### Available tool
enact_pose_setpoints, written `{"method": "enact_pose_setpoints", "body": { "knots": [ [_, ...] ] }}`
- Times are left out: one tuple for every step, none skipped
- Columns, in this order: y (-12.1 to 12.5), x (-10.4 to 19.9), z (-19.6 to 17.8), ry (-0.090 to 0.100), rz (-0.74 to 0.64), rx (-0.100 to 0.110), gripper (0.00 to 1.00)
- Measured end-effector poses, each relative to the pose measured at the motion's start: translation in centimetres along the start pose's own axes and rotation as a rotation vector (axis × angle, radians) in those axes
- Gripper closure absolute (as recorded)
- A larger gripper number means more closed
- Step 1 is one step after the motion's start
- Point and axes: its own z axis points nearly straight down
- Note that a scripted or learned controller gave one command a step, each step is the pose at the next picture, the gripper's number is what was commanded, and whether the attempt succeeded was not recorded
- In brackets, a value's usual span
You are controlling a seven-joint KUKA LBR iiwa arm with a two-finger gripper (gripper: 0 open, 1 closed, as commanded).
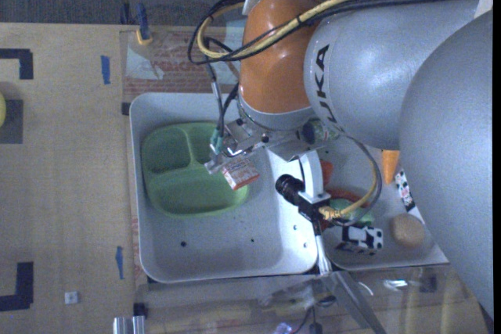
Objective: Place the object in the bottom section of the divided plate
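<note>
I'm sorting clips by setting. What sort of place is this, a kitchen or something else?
Probably a robotics lab bench, not a kitchen: a large industrial arm reaches over white bins, blue tape marks dot the wooden benchtop, and the green divided plate looks like a test prop.

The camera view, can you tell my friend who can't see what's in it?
A big grey and orange robot arm reaches down over a green divided plate lying in the left white bin, and its gripper has a small red and white object at its tip. The right bin holds a black and white toy cow and a tan lump.
</note>
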Motion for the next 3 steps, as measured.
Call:
{"method": "enact_pose_setpoints", "body": {
  "knots": [
    [2.2,-2.1,-0.3,-0.002,0.015,-0.004,1.0],
    [-0.5,0.4,-3.1,0.0,-0.016,-0.001,1.0],
    [-0.2,-0.1,-3.5,-0.001,0.044,-0.004,1.0]
  ]
}}
